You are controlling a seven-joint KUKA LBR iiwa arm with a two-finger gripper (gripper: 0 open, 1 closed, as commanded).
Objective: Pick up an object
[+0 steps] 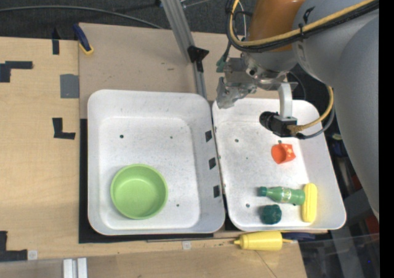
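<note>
The gripper [229,95], its opening impossible to tell, is hovering over the right white bin's [243,166] far-left corner, with the small orange plastic block [282,152] lying nearer and rightward.

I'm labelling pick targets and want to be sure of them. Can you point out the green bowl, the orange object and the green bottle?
green bowl [139,191]: camera view, on its inner floor.
orange object [283,153]: camera view, on its middle.
green bottle [284,195]: camera view, on its body.

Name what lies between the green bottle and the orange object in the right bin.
Bare white bin floor separates the green bottle from the orange object.
</note>
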